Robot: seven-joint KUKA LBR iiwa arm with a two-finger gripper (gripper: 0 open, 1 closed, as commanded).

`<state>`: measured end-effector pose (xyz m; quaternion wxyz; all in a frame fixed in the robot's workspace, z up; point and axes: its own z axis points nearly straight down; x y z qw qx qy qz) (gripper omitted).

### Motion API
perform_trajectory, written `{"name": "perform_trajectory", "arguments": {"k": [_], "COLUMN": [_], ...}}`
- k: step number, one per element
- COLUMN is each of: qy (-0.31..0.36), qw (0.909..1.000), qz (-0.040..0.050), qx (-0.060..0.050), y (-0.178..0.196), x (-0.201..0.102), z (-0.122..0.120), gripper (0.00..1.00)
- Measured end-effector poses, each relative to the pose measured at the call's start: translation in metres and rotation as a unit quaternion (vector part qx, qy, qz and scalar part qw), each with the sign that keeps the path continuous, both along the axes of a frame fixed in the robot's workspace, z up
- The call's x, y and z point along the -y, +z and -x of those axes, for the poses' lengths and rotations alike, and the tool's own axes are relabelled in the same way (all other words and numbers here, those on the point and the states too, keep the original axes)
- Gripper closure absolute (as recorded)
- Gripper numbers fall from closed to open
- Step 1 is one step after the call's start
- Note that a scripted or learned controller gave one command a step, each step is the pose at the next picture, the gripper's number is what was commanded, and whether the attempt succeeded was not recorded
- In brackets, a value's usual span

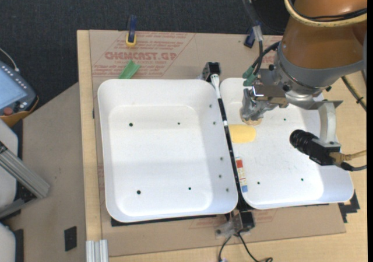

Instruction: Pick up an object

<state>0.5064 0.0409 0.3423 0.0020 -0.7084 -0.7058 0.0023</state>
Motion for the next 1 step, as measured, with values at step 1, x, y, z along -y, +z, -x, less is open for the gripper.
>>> {"name": "perform_trajectory", "arguments": {"k": [1], "qy": [-0.003], "qw": [1.0000], "qz": [0.0007], "qx": [0.000], "y": [-0.0274], "x": [0.0817], "z": [0.0115], "gripper": [1.00]}}
